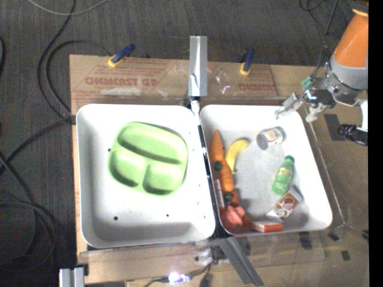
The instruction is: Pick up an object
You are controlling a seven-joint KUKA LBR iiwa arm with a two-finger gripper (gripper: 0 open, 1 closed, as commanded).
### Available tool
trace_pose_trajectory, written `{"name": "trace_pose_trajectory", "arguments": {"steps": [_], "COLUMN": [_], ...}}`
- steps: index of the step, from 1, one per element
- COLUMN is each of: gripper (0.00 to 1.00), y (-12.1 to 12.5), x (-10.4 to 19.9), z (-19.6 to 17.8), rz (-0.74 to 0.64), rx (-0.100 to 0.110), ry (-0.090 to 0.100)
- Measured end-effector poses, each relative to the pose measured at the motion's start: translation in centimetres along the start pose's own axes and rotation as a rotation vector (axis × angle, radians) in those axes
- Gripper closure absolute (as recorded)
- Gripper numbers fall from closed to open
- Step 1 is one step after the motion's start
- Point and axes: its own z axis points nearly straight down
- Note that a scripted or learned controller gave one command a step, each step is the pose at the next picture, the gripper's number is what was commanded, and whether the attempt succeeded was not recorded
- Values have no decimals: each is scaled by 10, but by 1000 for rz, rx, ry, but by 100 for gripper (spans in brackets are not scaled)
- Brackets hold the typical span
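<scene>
Two white bins sit side by side on the bench. Left bin [90, 220] carries a green sectioned tray [148, 158], lying toward its middle, upside down by the look of it. Right bin [317, 202] holds the candidates. Along its left wall lie two carrots [219, 160], end to end, with a red-pink item [234, 216] at the near left corner. A banana [235, 152] lies just beside the carrots. A small can [270, 137] rests on its side near the far edge. A green bottle [283, 175] lies toward the right wall, and a flat packet [286, 205] sits near the near right corner.

Gripper [302, 103] hangs above the far right corner of the right bin, holding nothing; how far its fingers stand apart cannot be told.

Judgement: the bottle appears light, rigid and smooth, liable to roll; take it across the middle of the body.
</scene>
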Motion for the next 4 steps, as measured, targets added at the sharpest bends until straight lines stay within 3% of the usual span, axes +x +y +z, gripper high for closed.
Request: {"name": "trace_pose_trajectory", "arguments": {"steps": [1,2,3,4], "gripper": [0,0,100,100], "y": [-4,27,27,26], "x": [1,18,17,15], "z": [121,132,126,132], "rz": [-329,-54,-55,-99], "rx": [-6,3,6,5], "ry": [1,8,3,7]}}
